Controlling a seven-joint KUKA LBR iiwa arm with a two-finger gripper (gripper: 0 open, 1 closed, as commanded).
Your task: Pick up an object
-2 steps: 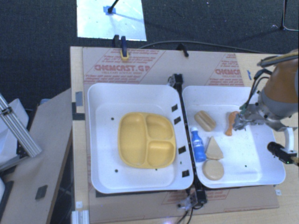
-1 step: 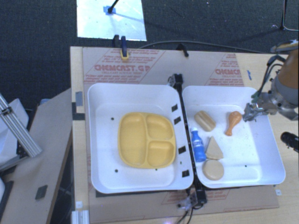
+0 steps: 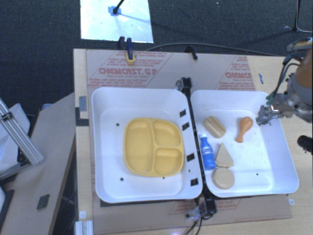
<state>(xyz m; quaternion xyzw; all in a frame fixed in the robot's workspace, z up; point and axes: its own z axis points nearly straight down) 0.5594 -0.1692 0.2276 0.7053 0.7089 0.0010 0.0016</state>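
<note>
The gripper (image 3: 266, 112) sat at the right rim of the right bin (image 3: 283, 173), and whether its fingers were apart or together could not be told from the overhead view; nothing showed between them. Nearest it, just to its left, lay an orange drumstick-shaped toy (image 3: 244, 128), tilted with its thin end toward the bin's front. Further left was a tan bread-roll piece (image 3: 214, 126), and beyond that, toward the front-left, a blue bottle (image 3: 207, 152) against the bin's dividing wall, a tan wedge (image 3: 224, 156) touching it, and a round beige disc (image 3: 223, 178).

The drumstick looked the likeliest pick, being closest and apart from its neighbours. A good attempt would centre the tool over its fat end and close across the narrow width, not along its length. The bottle, tight against wall and wedge, would leave little finger room.

The board (image 3: 146, 70) under the bins read "CHEMCAST GP" in red. The bottle's label was too small to read.
</note>
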